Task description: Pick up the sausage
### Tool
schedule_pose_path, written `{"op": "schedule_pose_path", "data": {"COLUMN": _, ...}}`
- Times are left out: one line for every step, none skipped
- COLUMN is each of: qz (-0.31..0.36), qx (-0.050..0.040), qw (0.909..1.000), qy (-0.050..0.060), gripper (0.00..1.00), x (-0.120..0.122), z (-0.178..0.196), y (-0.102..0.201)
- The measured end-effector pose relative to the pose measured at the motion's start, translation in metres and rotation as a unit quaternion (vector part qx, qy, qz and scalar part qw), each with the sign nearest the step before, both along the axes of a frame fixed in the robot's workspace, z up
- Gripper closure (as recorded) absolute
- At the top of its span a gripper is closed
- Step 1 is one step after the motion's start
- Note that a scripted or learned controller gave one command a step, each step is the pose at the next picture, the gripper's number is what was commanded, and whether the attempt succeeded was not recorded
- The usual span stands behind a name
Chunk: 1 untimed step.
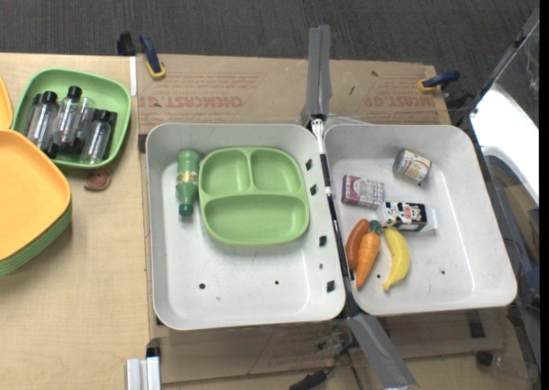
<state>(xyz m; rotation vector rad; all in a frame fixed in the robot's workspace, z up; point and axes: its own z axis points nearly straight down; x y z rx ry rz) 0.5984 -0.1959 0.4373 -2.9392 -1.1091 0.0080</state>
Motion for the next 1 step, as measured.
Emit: {"op": "schedule_pose_path", "data": {"qz": -0.175, "qx": -0.0005, "qw": 0.9846, "qy": 0.000, "gripper": 1.00, "x": 0.0167, "z": 0.0020, "y": -0.0125}}
